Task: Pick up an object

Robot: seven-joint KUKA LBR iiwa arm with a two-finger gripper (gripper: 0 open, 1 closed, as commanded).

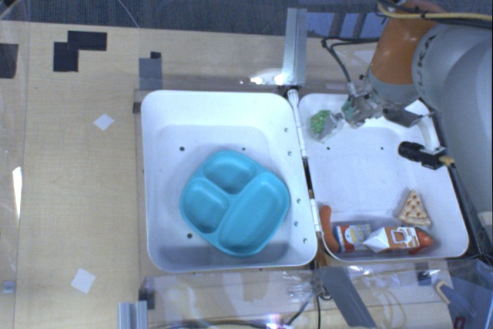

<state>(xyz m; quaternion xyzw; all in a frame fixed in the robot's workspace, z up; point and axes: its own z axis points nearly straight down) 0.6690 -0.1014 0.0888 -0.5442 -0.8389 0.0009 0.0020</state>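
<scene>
Gripper, finger state indiscernible, at the right bin's far left corner, beside a green object.

The bench is pale wood with a clear sheet over its left part. Black tape shapes sit near its far left edge, and small pale squares lie on the open wood — one further back, one near the front. Two white bins rest side by side on it: the left bin and the right bin, rims touching. A metal post stands just behind the point where they meet.
</scene>
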